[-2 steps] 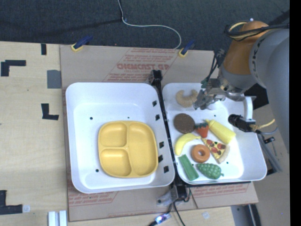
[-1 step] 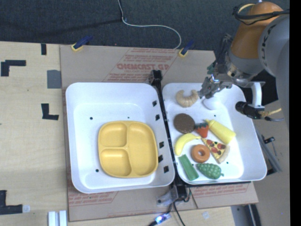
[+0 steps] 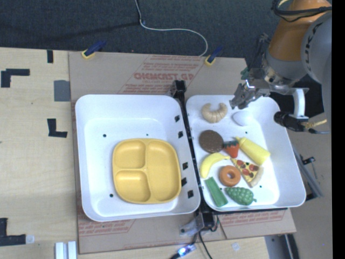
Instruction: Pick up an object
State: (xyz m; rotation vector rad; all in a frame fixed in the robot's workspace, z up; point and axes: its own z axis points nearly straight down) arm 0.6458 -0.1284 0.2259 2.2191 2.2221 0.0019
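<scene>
In the camera view you see the gripper (image 3: 241, 101) over the far edge of the right bin (image 3: 285, 185), just beside the croissant (image 3: 214, 111) on its right side. Its fingers are dark and small here, so you cannot tell how far they are open, and you see nothing between them.

The croissant is your landmark. It lies alone in the far part of the right bin. Nearer to you from it is the brown round cookie (image 3: 211, 141), and right of that the yellow bottle (image 3: 254, 149). Nearer still lie the banana (image 3: 212, 162), the donut (image 3: 230, 175) and the pizza slice (image 3: 248, 170), close together. At the near edge are two green vegetables (image 3: 228, 193).

Left of the croissant, in the left bin (image 3: 94, 123), a yellow divided plate (image 3: 146, 170) lies flat.
</scene>
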